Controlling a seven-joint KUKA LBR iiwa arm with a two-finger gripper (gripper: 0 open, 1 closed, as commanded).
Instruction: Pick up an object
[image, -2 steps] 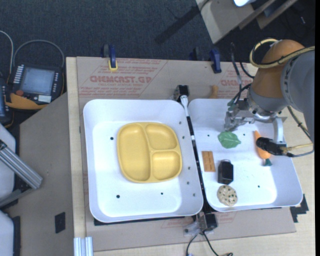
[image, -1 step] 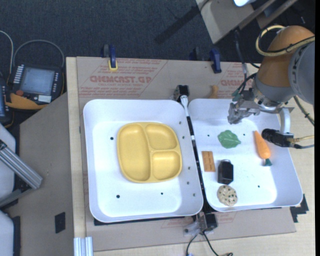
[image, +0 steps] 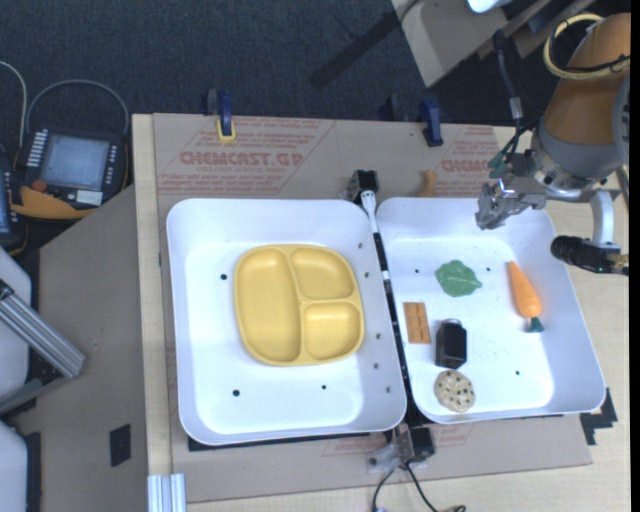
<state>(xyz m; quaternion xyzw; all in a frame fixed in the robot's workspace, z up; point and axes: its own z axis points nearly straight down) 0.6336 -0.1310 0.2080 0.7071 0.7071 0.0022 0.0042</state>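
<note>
From above, the arm (image: 590, 90) is cut off by the top and right edges, so just its orange band and grey wrist can be seen. The gripper (image: 497, 208) is small and dark against the far rim of the right bin (image: 570, 390), and whether it is open or closed cannot be told; nothing can be seen in its grasp. A black part (image: 585, 252) sticking out near the right edge is partly cut off and hard to identify.

The gripper hangs over the far corner of the right bin. The things to pick lie nearer the camera: a green leaf (image: 458, 278) is the closest, below and a little left of the gripper, apart from it. An orange carrot (image: 524, 291) lies to the right of the leaf, its pointed end toward the front. Further forward, near the bin's left wall, are a thin brown wafer (image: 417, 322), a black block (image: 451, 343) just beside it, and a round speckled cookie (image: 454, 390) at the front.

The left bin (image: 200, 380) holds a yellow plastic plate (image: 298, 303) with three compartments and rounded corners. Both bins are smooth, shallow and white, and sit on a cardboard sheet (image: 290, 150) with red print. A screen device (image: 72, 163) sits off the bench to the left.
</note>
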